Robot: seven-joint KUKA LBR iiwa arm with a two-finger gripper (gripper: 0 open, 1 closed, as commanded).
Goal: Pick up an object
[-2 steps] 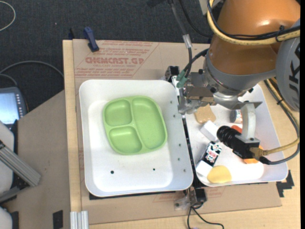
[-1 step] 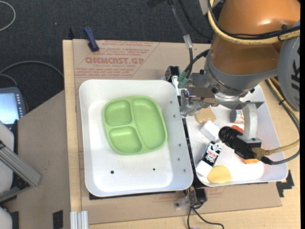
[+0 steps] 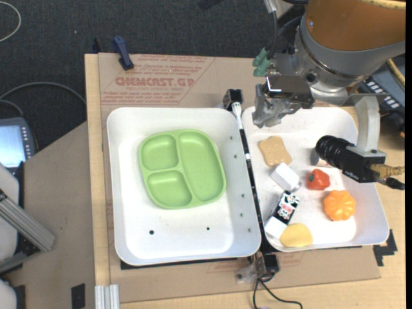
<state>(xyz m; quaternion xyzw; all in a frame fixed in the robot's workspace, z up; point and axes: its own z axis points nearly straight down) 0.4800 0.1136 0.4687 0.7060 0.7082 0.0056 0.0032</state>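
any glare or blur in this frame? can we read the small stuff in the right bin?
Camera view: even light, soft shadows; the green tray is sharp, without glare. The arm's orange band looms large and soft at the top. In the right bin, the small items read clearly; the gripper is dark and muddled.

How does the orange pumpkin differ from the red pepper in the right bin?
The orange pumpkin is bigger than the red pepper. The pumpkin is orange and ribbed; the pepper is red with a green top. The pumpkin lies nearer the bin's front right corner. Both rest in the right bin.
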